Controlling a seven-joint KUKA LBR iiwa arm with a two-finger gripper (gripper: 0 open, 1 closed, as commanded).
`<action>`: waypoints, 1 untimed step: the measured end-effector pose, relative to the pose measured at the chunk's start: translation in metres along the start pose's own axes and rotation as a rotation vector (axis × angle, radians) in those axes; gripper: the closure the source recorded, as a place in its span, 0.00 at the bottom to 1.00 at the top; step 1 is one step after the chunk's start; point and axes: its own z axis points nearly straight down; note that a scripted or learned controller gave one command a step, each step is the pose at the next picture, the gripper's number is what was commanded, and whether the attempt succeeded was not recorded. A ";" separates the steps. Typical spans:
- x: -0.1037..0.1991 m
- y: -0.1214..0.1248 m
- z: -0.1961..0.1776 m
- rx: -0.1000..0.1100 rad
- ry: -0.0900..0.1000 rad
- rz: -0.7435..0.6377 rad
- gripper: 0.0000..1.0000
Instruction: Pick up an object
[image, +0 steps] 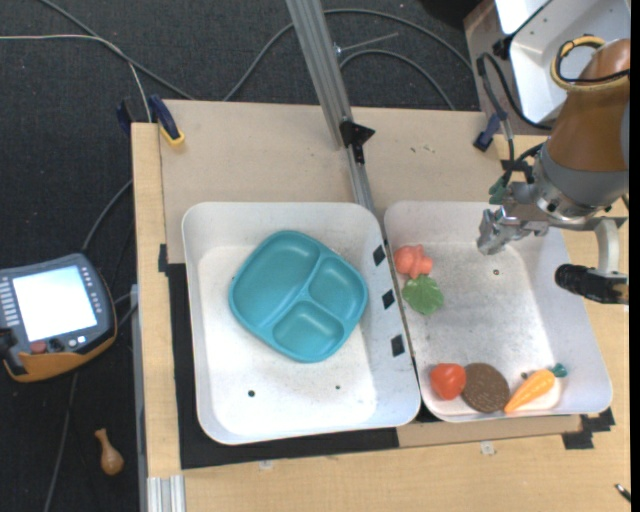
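The right bin (490, 320) holds several toy foods. A pink-orange piece (412, 262) and a green leafy piece (424, 296) lie by its left wall. Along its front edge sit a red tomato (448, 380), a brown disc (485, 387) and an orange carrot (532, 390). My gripper (493, 236) hangs over the bin's back right part, apart from every toy, with the nearest pink-orange piece well to its left. Nothing shows in its grasp.
The left bin (225, 400) carries a teal divided plate (298, 295). A slanted metal pole (325, 70) rises behind the bins. A teach pendant (50, 315) lies off the bench at left. A black fitting (590, 282) juts by the right bin's right rim.
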 end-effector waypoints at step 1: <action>0.000 0.001 -0.022 0.002 0.000 0.000 1.00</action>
